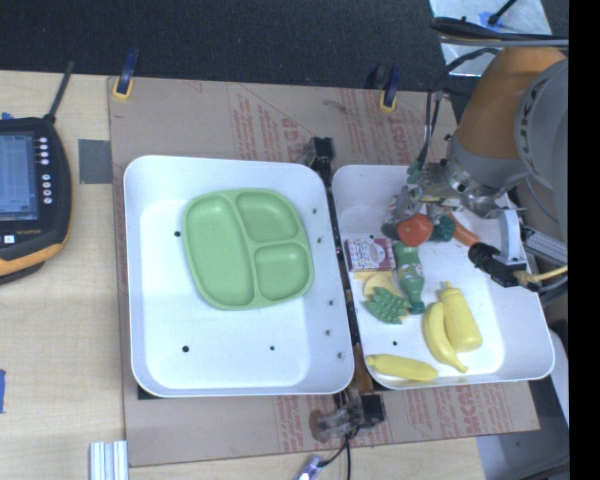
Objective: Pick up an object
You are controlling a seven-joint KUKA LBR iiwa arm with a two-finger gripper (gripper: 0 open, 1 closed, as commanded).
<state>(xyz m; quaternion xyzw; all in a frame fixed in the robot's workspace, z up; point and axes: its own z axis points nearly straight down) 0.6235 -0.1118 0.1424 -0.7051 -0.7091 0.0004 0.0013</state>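
My pincer (420, 206) sits low over the right bin's (520, 363) far edge, just by the tomato (415, 230). I cannot tell its state or whether it has anything. Nothing looks lifted; the pick is undone.

My counter (50, 368) is showing pale wood grain along the left, and a big sheet of brown cardboard (230, 118) is lying over its middle, pinned at the far edge by two clamps (126, 76). The two white bins are sitting side by side on that cardboard: the left bin (160, 358) and the right bin (520, 363), their inner rims touching. An orange-edged control pendant (15, 203) is resting on the bare wood at far left, near a grey tape patch (96, 161).
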